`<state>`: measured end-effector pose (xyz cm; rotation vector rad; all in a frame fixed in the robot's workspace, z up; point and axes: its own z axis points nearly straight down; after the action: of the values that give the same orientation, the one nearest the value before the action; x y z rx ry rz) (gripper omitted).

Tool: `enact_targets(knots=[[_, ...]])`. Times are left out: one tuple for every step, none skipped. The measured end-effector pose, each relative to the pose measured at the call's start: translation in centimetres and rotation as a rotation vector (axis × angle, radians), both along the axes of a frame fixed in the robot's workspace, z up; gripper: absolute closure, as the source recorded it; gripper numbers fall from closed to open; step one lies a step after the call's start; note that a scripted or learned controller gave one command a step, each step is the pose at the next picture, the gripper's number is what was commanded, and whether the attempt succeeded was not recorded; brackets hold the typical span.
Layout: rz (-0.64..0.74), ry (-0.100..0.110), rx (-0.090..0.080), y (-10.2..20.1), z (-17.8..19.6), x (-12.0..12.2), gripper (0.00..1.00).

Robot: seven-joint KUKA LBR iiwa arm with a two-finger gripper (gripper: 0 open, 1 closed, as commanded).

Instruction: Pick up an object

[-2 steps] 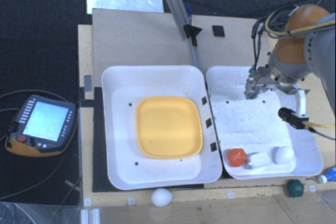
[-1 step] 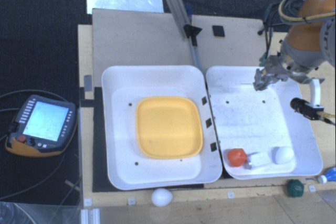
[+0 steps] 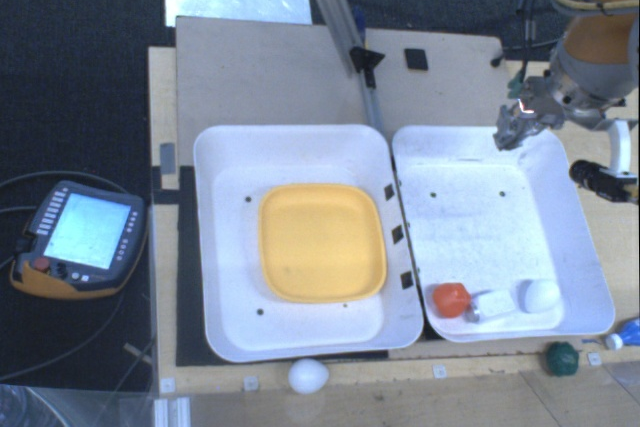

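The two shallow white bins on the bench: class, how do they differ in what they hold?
The left white bin holds one large square yellow plate at its centre; the right white bin holds three small things along its near edge: an orange block, a small white piece and a white ball. Both bins are shallow, white and alike in size.

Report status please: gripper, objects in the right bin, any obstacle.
Gripper over right bin's far right corner, carrying nothing visible. Orange object, small white piece, white ball along near wall. Path to them clear.
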<state>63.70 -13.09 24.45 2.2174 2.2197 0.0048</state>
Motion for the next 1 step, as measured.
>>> enact_targets(knots=[[0.0, 0.0, 0.0, -0.01, 5.32, 0.08, 1.0]])
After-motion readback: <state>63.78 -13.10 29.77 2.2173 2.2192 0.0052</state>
